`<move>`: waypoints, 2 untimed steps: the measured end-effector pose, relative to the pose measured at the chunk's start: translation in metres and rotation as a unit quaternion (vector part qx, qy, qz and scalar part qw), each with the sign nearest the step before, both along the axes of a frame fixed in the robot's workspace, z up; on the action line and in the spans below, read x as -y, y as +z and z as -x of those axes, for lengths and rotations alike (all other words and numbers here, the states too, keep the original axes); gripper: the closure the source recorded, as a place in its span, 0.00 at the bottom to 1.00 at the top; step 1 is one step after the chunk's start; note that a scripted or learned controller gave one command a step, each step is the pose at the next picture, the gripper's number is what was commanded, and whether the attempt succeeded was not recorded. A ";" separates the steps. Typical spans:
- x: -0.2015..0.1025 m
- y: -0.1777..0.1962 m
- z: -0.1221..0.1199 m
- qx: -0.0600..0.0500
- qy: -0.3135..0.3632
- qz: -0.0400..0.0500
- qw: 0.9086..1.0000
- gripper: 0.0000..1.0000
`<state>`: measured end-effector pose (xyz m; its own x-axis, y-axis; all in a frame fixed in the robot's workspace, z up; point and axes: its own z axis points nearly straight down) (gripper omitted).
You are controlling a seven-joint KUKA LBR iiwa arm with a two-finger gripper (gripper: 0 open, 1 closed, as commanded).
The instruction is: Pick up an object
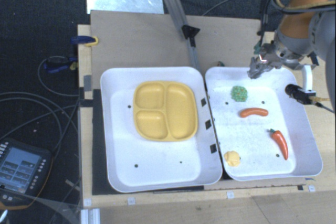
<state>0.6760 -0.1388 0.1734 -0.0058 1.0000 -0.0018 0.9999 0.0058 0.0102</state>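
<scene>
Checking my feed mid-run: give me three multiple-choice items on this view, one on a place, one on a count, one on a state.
1. Where does the yellow divided plate lie?
A. left bin
B. right bin
C. on the bench

2. How many small items lie in the right bin?
A. two
B. four
C. six

3. Where is the gripper?
A. over the plate
B. above the right bin's far edge
C. beside the chilli

Answers: 1 A, it lies in the left bin. 2 B: green ball, sausage, chilli, yellow piece. 3 B, near the green ball.

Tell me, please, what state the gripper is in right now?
Gripper: cannot be told; it hovers over the right bin's far edge, near the green ball, with nothing seen in it.
</scene>
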 end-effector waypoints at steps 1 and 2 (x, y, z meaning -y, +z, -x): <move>-0.006 0.064 -0.006 0.000 0.001 0.000 1.000 1.00; -0.006 0.119 -0.008 0.000 0.001 0.000 1.000 1.00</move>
<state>0.6841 -0.1330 0.2926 -0.0075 1.0000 -0.0013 0.9999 0.0075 0.0093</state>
